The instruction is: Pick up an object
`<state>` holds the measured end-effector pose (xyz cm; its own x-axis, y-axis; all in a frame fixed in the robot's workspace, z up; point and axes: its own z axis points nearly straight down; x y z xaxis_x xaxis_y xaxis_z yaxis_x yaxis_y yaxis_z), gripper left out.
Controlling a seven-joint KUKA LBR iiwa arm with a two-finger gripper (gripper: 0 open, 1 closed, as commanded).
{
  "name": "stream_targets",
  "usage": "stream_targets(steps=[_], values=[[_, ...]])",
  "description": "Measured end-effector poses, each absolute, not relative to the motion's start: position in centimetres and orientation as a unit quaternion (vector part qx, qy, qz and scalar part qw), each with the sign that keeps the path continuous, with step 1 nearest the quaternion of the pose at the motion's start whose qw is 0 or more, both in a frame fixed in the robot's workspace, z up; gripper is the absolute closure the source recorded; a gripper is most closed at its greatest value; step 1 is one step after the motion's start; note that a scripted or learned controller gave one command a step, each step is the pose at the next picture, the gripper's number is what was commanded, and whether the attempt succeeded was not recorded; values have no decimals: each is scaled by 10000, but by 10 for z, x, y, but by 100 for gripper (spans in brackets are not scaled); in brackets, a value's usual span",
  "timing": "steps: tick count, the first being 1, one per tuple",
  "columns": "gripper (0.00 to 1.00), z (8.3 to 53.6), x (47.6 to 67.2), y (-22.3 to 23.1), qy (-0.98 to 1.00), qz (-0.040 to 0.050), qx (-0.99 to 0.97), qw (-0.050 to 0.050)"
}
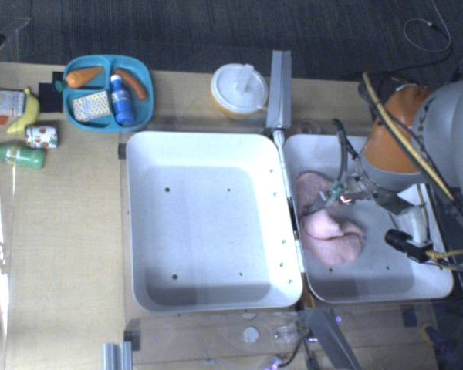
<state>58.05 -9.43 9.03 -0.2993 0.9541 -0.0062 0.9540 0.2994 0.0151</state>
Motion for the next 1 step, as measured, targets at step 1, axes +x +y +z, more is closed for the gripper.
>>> stream_targets(steps=[1], values=[[0,89,670,-103,8002,2,5998,5]])
